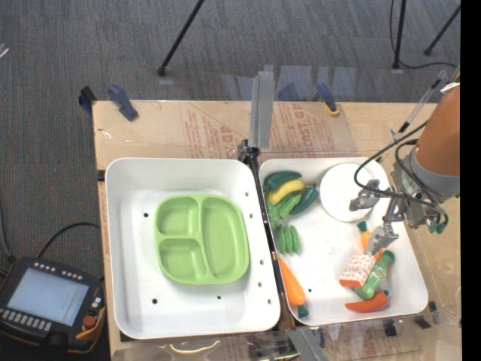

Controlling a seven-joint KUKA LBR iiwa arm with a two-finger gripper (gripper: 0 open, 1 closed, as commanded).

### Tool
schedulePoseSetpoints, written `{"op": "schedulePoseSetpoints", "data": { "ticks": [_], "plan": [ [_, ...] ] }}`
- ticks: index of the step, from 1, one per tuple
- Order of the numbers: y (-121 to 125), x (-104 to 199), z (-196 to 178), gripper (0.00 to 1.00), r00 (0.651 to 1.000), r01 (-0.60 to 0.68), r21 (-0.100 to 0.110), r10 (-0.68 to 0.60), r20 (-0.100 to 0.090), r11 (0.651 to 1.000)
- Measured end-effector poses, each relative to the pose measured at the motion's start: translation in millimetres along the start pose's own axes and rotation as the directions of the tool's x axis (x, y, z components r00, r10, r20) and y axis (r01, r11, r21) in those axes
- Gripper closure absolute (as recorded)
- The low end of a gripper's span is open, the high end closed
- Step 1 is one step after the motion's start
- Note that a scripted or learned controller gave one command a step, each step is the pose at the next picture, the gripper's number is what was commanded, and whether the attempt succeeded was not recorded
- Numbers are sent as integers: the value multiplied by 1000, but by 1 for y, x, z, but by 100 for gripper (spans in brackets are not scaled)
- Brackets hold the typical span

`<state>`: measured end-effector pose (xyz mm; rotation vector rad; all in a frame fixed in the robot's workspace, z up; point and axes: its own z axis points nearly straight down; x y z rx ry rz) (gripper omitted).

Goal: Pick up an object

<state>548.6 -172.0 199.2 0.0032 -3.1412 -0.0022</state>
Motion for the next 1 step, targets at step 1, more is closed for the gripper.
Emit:
{"op": "schedulePoseSetpoints", "data": {
  "ticks": [1],
  "plan": [
    [-17,11,113,0,997,-74,-1,74,-2,997]
  ]
}}
